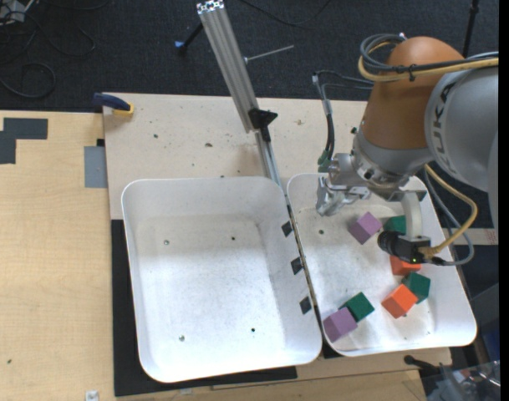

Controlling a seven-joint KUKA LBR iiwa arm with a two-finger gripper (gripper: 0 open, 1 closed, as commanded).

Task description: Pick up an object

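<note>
two purple blocks [365, 226], three green blocks [359, 306] (one half-hidden), two orange blocks [399, 301], two white bins [145, 224]

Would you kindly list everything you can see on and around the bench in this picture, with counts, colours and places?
shallow plastic bins: 2, white, side by side; left bin, right bin
small purple cubes: 2, right bin; one near the middle, one at the near left corner
small green cubes: 3, right bin;, one partly hidden at
small orange cubes: 2, right bin, right side;
aluminium bar: 1, silver, slanting above the bins' divide
blue-and-yellow clamp: 1, bench's far left corner
grey arm with orange band: 1, from the right
gripper: 1, over the right bin's far end
</note>
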